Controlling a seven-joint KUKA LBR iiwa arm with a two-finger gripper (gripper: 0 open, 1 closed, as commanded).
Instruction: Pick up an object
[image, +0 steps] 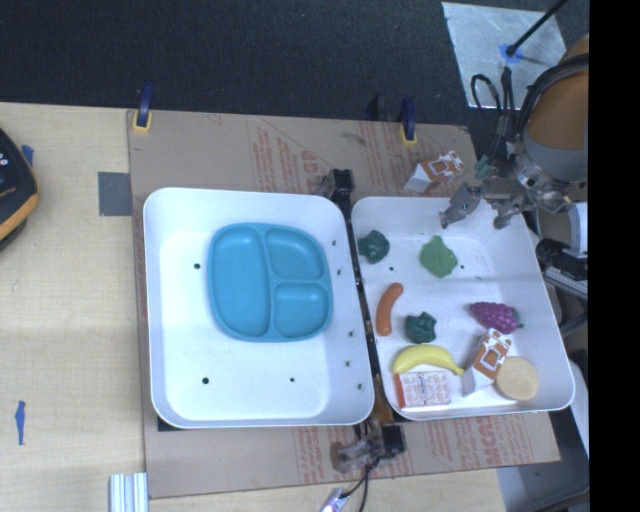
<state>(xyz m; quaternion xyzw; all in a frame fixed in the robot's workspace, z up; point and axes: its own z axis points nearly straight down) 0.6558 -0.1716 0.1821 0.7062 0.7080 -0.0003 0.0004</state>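
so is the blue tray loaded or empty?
Empty: the blue tray in the left bin shows three bare compartments.

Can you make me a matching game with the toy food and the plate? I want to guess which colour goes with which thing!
Things:
1. banana
2. grapes
3. sausage
4. divided plate

Colours:
A. purple
B. light blue
C. yellow
D. orange

Right pairs: 1-C, 2-A, 3-D, 4-B.

The banana, grapes and sausage all lie in the right bin. The divided plate sits in the left bin.
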